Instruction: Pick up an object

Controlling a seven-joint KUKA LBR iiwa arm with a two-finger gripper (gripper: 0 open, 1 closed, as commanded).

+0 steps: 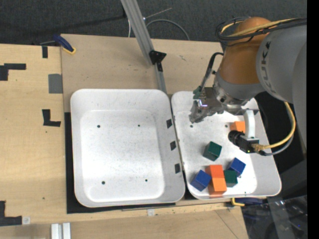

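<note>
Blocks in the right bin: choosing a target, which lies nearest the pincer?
The dark green block lying alone mid-bin, closest below the pincer; the other blocks cluster farther down at the bin's near end.

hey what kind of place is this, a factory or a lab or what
Most likely a robotics lab bench for grasping trials: a KUKA arm reaches over two white bins, small coloured blocks lie in the right one, and black tape marks dot the wooden bench top.

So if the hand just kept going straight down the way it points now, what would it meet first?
Probably bare floor of the right bin. The hand points down near that bin's upper left, apart from the dark green block and the other blocks lower down. Depth is hard to judge from one slanted view.
</note>
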